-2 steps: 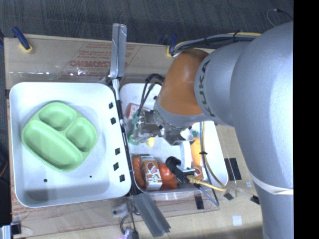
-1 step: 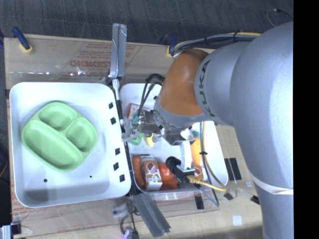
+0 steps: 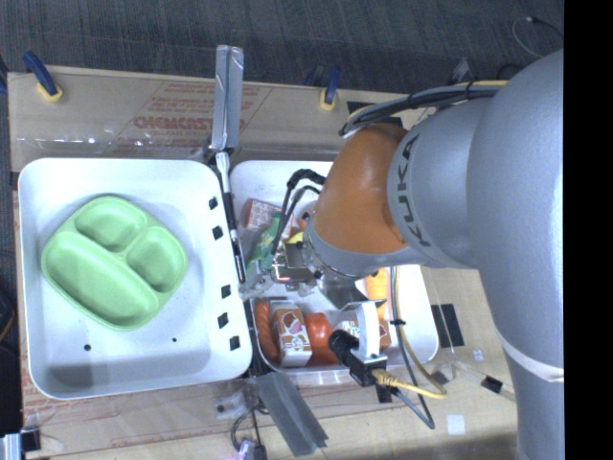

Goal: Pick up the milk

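Observation:
A small carton with a brown, white and red label (image 3: 292, 337) lies at the front of the right bin (image 3: 257, 174); it looks like the milk, though its print is too small to read. My gripper (image 3: 276, 263) reaches down into the middle of that bin, just behind the carton and a little to its left. The grey wrist and orange band (image 3: 362, 199) cover most of the bin's middle and right side. Nothing shows as held.
The left bin (image 3: 57, 353) holds a green divided plate (image 3: 113, 257). Around the carton lie an orange-red piece (image 3: 262, 320), a red round item (image 3: 320, 334), a yellow item (image 3: 379, 282) and a reddish packet (image 3: 257, 214). A yellow cable (image 3: 414, 383) trails over the bin's front rim.

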Motion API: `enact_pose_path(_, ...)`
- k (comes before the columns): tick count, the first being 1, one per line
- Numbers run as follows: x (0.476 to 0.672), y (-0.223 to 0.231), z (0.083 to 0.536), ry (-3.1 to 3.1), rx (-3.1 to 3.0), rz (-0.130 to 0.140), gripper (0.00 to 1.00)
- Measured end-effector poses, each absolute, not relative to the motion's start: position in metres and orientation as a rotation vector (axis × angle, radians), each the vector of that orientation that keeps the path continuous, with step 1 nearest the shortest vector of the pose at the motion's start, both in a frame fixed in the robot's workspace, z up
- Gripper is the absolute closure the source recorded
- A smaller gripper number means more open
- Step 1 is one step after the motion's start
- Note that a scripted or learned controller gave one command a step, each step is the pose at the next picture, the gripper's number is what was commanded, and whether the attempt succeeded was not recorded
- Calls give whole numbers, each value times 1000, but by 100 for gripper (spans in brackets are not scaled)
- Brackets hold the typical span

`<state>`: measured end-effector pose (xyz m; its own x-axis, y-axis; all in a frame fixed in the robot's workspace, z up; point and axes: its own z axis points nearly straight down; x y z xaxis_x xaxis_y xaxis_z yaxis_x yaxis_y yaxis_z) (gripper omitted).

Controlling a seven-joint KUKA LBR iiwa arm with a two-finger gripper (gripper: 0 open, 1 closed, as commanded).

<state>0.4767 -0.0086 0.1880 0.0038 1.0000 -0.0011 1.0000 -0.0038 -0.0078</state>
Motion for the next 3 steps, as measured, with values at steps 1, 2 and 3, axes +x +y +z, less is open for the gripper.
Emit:
enact_pose_path(1,476,-93,101,-2386,-2033,6,0)
enact_pose_path(2,477,-92,107,-2392,-2023,9,100)
enact_pose_path(3,478,-21,189,-2611,-1744,3,100)
